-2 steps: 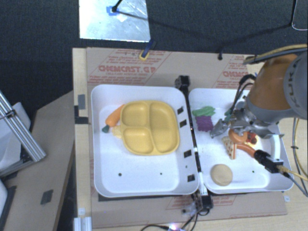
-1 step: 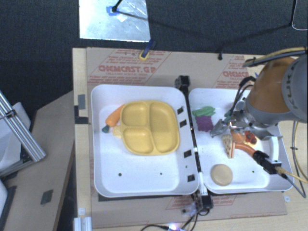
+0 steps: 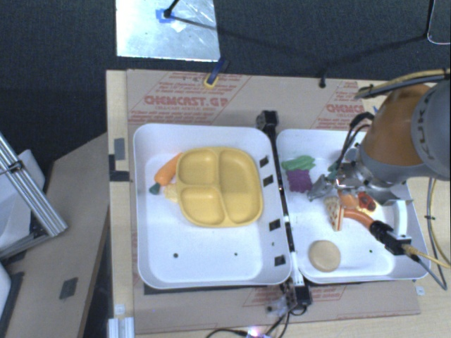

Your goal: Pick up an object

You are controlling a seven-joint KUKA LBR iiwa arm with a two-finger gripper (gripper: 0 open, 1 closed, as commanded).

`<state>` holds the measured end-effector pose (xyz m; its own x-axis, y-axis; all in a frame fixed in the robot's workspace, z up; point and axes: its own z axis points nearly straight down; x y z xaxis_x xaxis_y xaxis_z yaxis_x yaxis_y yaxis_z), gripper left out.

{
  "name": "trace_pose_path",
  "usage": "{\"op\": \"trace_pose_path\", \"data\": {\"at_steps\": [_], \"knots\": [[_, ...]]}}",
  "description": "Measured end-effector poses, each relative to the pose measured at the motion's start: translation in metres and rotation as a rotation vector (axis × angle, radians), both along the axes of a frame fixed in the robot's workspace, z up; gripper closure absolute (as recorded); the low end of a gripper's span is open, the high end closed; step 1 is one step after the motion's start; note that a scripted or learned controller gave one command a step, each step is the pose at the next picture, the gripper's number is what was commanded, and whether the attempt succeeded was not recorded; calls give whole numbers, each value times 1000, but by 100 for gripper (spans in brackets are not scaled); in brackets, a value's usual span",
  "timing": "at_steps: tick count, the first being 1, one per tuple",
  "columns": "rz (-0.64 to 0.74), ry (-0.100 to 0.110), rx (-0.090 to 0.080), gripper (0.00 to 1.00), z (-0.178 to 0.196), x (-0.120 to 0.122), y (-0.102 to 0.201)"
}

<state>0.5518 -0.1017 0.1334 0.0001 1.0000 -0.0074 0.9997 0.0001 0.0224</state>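
In right bin (image 3: 405, 213), gripper (image 3: 330, 187) sits low beside purple toy (image 3: 299, 181); can't tell its state.

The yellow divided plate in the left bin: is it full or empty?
Empty. The yellow plate shows three bare compartments; the toy carrot lies beside its left edge, in the left bin.

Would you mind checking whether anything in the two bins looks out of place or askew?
One thing: the toy carrot in the left bin lies wedged partly under the yellow divided plate, at its left rim, not resting freely.
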Motion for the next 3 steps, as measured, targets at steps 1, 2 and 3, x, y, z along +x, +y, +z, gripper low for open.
{"op": "trace_pose_path", "data": {"at_steps": [1, 2, 3], "knots": [[1, 2, 0, 100, 8, 0, 0], [5, 17, 7, 100, 56, -1, 8], [5, 17, 6, 100, 93, 1, 8]]}}
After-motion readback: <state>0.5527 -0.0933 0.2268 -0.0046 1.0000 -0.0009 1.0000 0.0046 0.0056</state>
